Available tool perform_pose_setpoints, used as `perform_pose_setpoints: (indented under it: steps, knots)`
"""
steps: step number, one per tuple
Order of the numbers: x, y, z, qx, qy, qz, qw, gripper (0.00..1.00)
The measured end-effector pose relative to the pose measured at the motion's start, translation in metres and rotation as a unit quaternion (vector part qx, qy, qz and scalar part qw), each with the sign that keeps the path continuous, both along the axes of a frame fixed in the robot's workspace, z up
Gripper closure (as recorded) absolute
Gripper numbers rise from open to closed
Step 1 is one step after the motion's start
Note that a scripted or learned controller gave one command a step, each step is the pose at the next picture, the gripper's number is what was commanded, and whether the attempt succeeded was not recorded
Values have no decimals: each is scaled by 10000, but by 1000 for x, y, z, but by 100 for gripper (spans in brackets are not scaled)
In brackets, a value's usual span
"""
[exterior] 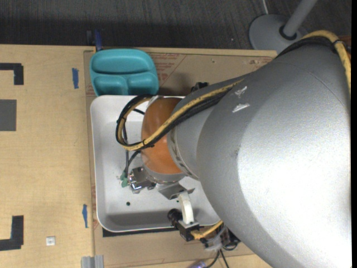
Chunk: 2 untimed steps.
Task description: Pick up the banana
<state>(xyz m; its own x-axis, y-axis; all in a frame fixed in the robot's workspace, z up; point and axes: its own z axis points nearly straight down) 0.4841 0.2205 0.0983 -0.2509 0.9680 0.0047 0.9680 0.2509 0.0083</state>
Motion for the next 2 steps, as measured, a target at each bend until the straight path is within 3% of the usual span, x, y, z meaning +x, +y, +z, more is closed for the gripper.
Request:
perform_pose_setpoints:
  steps: [2]
  knots:
    - [0,1,19,-2,-5,7,10000,100]
